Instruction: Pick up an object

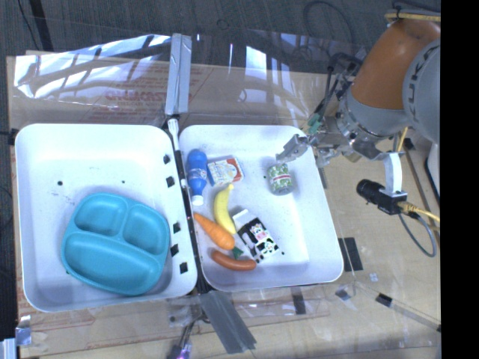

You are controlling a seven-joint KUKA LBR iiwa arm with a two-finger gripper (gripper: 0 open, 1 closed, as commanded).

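Plainly, the likeliest target is the small green-and-white can [280,178], which lies alone in the upper right of the right bin [318,254], apart from the other items and just below the pincer [293,147]. That isolation would, in my judgement, make it the easiest thing to take, with free space on every side for the approach. The pincer hovers over the bin's upper right corner, tilted toward the can; nothing is seen between its tips, and whether it is released or clenched I cannot tell from this angle. The grey arm [389,88] with its orange band reaches in from the right, over the desk [389,253].

The remaining items crowd the bin's left half, against the divider: one blue bottle [196,172], one red-and-white packet [224,170], one banana [223,208], one carrot [214,231], one black-and-white carton [256,239] and one sausage [233,260]. Several touch or overlap, so a grasp there seems riskier. That gives seven objects in the right bin.

The left bin [45,155] holds one teal divided tray [116,243] with three compartments, lying flat toward the lower side. Two bins in all, side by side.
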